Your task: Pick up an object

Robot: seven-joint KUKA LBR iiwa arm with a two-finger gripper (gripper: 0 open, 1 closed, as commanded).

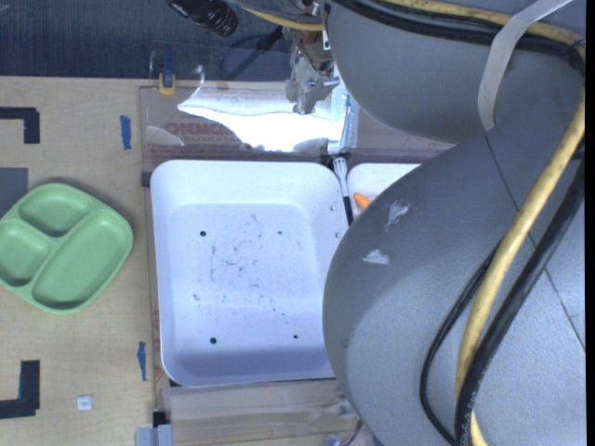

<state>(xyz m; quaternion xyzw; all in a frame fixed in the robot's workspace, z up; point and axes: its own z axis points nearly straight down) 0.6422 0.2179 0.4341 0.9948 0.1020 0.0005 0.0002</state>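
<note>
The grey arm [465, 249] fills the right half of the camera view and hides most of the right bin [376, 173]. A small orange object [361, 199] peeks out in that bin beside the arm's edge. The left bin [244, 268] lies in full sight, its white floor scuffed with faint dark marks. At the top centre a metal part of the arm's end [305, 86] hangs above the bench behind the bins; whether this is the gripper is unclear.
A green divided plate [63, 246] rests on the wooden bench left of the bins. Blue tape marks [125, 132] and black corner marks [26, 124] dot the bench. Cables [200, 3] run across the top.
</note>
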